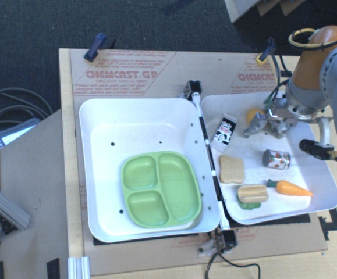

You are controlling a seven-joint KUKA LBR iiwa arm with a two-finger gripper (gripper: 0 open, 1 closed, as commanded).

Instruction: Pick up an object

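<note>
One gripper (pixel 260 122) hangs over the right bin (pixel 325 185), fingers spread, empty, beside a yellow toy (pixel 252 116).

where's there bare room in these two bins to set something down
Most room is in the left bin: the bare floor behind and left of the green divided plate. The right bin is crowded: milk carton, bread slice, sandwich, can, carrot, with the gripper over its back.

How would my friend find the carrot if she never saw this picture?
Look in the right white bin, at the corner nearest the camera. The carrot lies there, right of the sandwich and below the can. It alone is orange and pointed.
</note>
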